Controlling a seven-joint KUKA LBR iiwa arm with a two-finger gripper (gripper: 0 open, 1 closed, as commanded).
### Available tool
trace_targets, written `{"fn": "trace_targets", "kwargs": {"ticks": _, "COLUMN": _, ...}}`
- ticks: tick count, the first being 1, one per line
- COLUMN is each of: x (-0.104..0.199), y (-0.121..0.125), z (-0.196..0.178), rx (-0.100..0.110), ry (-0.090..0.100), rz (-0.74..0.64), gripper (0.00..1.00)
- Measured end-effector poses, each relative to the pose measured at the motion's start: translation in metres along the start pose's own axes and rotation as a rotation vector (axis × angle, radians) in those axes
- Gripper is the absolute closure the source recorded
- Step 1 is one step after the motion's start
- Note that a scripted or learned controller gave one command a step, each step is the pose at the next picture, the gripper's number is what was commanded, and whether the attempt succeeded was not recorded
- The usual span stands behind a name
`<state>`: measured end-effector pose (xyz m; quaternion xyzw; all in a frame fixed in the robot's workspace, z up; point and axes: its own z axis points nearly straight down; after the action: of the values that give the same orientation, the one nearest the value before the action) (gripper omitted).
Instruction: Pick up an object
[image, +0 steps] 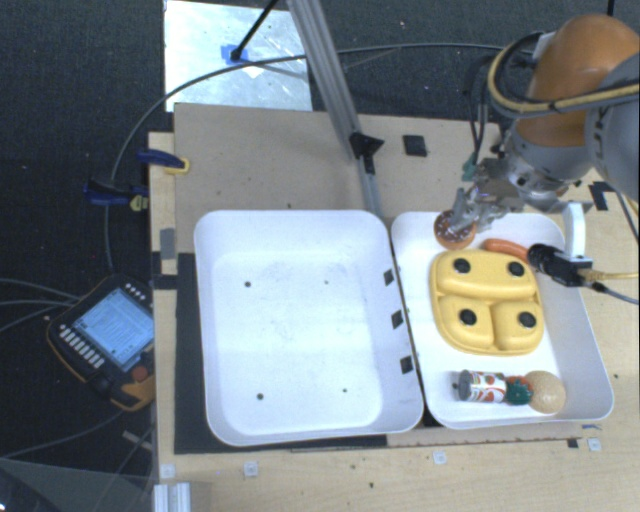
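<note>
A tan counter (280, 165) carries two shallow white bins side by side; the left bin (295, 325) has only bare floor with a few dark dots; the right bin (590, 350) holds all the objects. From the right edge the grey arm (580, 95), with its orange band, reaches down over the far corner of the right bin; its tool (462, 222) hangs at that corner, directly above a small round brownish object (453, 233) lying near the bin's far rim. Whether the tool is released or clenched I cannot tell; its tip merges with that round piece from this angle.

Largest in the bin is a yellow moulded block (488, 300) with four dark spots, sitting in the middle; just beyond it lies a small orange sausage-shaped item (505, 247), its long axis running roughly left to right, just to the right of the tool. Along the near rim rest a small can (480, 386) on its side, a green lump (518, 392) touching it, and a tan egg-shaped object (545, 391) beside that.

The round brownish piece looks like the likeliest target, being straight beneath the tool; a short vertical drop would seem to reach it.
</note>
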<state>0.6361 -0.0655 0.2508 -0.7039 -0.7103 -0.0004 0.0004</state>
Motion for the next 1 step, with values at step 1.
{"fn": "trace_targets", "kwargs": {"ticks": 1, "x": 0.0616, "y": -0.0016, "z": 0.0003, "rx": -0.001, "ry": 0.001, "rz": -0.002, "gripper": 1.00}}
